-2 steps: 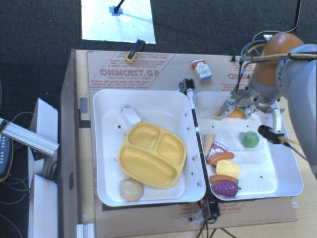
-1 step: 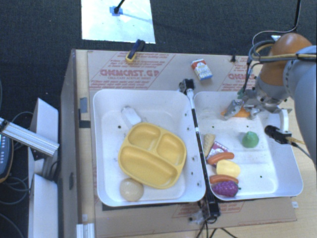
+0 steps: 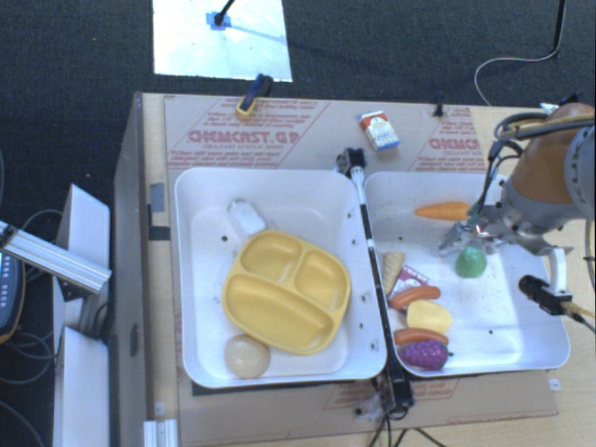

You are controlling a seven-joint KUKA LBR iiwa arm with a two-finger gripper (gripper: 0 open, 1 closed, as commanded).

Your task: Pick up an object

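bench with 2 white bins on dark carpet — fingers by green ball, grip unclear

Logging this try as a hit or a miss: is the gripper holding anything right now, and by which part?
It cannot be told. The gripper sits right above the green ball in the right bin, near the carrot, but no hold is visible.

Bright, even overhead light washes the white bins nearly featureless; shadows beneath the yellow tray are faint. Dark floor beyond the bins looks grainy, and fine detail is soft throughout.
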